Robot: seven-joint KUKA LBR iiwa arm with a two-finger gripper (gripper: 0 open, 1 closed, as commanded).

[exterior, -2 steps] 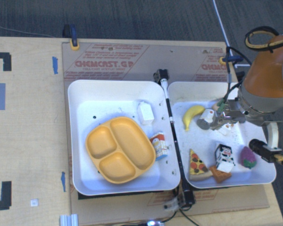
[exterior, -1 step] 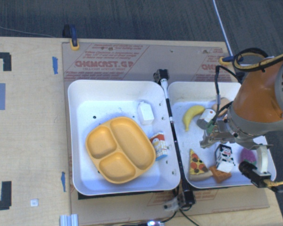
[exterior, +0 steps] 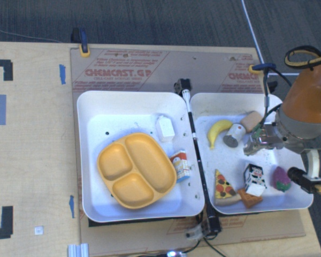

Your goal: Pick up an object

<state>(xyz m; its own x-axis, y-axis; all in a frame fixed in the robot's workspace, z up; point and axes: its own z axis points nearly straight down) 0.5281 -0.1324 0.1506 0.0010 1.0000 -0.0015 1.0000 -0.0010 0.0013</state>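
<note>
Light wooden bench (exterior: pixel 32 159). Brown printed board (exterior: pixel 150 68) lies on it (red lettering along the far edge), held by clamps at the far corners. Two shallow white bins rest side by side on the board: left bin (exterior: pixel 88 143), right bin (exterior: pixel 297 199), rims nearly touching.

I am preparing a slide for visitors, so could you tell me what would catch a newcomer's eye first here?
The big yellow divided plate fills much of the left bin. The right bin holds small toys: a banana near its upper left and a pizza slice at the front. The grey arm with its orange band reaches in from the right, its claw over that bin.
</note>
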